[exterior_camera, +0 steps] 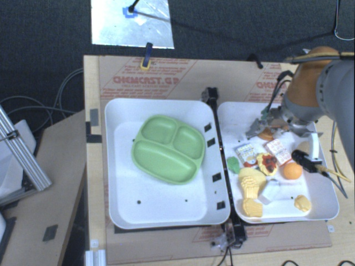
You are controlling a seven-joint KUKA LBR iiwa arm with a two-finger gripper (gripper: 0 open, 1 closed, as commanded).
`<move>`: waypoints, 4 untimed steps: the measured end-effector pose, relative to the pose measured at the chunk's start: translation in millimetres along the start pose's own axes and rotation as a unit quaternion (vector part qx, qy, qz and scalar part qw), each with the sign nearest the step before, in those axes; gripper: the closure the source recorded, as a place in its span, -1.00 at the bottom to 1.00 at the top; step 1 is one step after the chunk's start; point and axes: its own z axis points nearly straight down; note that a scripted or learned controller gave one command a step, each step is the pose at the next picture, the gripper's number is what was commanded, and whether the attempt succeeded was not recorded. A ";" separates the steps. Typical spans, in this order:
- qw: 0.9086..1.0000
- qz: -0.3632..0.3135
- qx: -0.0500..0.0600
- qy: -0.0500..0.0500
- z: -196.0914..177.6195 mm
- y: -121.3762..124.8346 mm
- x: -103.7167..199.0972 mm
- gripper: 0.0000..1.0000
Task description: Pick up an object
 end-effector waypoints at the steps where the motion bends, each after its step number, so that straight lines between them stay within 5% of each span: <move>1: 1.000 0.000 -0.007 -0.003 -14.1 3.1 -2.5 1.00; 3: 1.000 -0.002 0.002 0.002 -131.5 13.6 -8.2 1.00; 4: 1.000 -0.004 0.005 0.004 -143.4 0.6 40.8 1.00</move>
